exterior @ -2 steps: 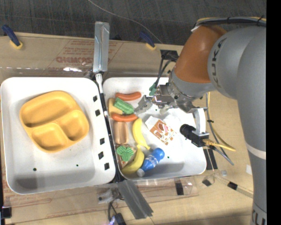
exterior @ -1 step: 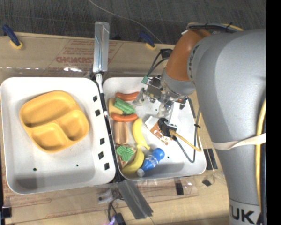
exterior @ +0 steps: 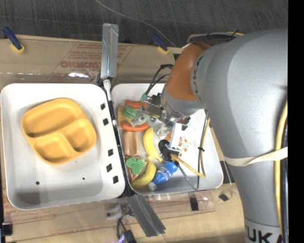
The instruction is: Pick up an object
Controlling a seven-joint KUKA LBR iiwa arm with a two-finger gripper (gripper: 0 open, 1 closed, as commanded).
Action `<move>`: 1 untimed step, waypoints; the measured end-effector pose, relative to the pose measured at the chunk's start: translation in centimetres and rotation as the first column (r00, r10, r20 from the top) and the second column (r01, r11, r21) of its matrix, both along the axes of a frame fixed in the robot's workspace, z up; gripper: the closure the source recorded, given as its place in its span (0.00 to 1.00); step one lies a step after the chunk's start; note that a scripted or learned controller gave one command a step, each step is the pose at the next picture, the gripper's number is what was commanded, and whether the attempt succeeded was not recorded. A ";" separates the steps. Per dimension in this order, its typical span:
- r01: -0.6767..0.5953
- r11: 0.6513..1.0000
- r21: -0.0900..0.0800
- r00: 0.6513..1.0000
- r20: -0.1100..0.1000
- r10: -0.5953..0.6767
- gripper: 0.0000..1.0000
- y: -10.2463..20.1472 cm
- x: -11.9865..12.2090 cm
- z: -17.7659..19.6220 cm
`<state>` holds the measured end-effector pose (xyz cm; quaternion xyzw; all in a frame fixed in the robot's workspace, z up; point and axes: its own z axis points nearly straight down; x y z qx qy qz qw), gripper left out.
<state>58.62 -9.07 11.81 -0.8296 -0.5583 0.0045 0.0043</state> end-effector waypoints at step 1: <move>-0.028 1.000 -0.001 1.000 0.012 0.028 0.00 0.1 6.0 -2.7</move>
